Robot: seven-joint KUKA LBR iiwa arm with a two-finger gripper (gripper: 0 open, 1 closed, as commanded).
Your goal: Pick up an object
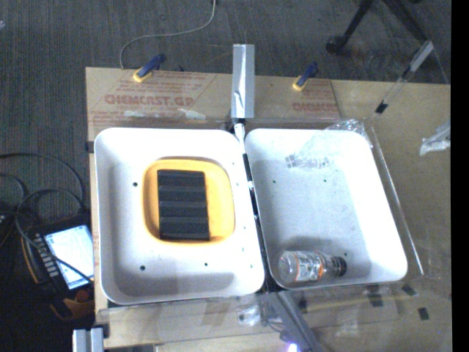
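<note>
Left to right across the bench. Far left, off the board: a small handheld tablet with a lit screen (67, 257) lies on the dark carpet among black cables.

Left shallow white plastic bin (117, 160): holds one item, a yellow rounded-square tray with a black ribbed rectangular insert (187, 200). It lies flat near the bin's middle, long axis of the insert running top to bottom of the view.

Between the bins, at the far edge: an upright grey metal strip (242, 79). Two blue-and-yellow clamps (149, 67) grip the board's far edge, one on each side of the strip.

Right shallow white plastic bin (381, 196): a scrap of crumpled clear plastic film (308, 160) near the far wall; a clear plastic bottle with an orange label and dark cap (311, 265) lying on its side against the near wall, long axis left to right, cap pointing right.

Gripper: state cannot be told from this frame.

Judgement: pick not yet begun. The arm enters from the right, so the bottle is the nearer candidate. Its axis lies across the view, so fingers closing across its width would suit. The near wall beside it may crowd one finger.
</note>
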